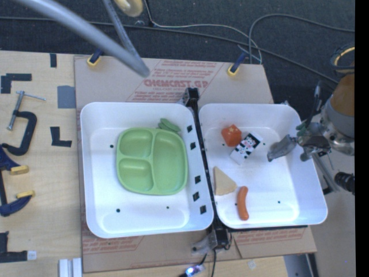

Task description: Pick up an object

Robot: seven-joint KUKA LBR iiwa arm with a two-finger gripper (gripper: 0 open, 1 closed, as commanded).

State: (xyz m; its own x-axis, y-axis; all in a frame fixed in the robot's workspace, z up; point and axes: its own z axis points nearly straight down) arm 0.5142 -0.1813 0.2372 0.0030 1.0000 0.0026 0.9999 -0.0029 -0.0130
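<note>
A: On the table [40, 68], two white bins sit side by side. What fills them?

B: The left bin [98, 212] carries a green tray [153, 160] with three compartments. The right bin [288, 203] holds the candidates for picking: a pale wedge [223, 182] near the divider, an orange sausage [243, 203] just beside it toward the front, a black-and-white block [246, 146] farther back, and a red piece [231, 134] touching or almost touching that block.

A: And the arm [340, 111]?

B: It reaches in over the right bin's right side. The end effector [281, 148] hangs close to the block's right, apart from it, with nothing visibly in it. Whether it is open or closed, I cannot tell; the grey tip blurs into one shape.

A: What could spoil the pick?

B: Crowding, in my judgement. The block and red piece lie so close that a descent on one could nudge the other aside or catch both. The sausage is round and might roll out from a pinch. The wedge lies flat and low, so the tips could scrape the bin floor and slide off its sloped faces.
</note>
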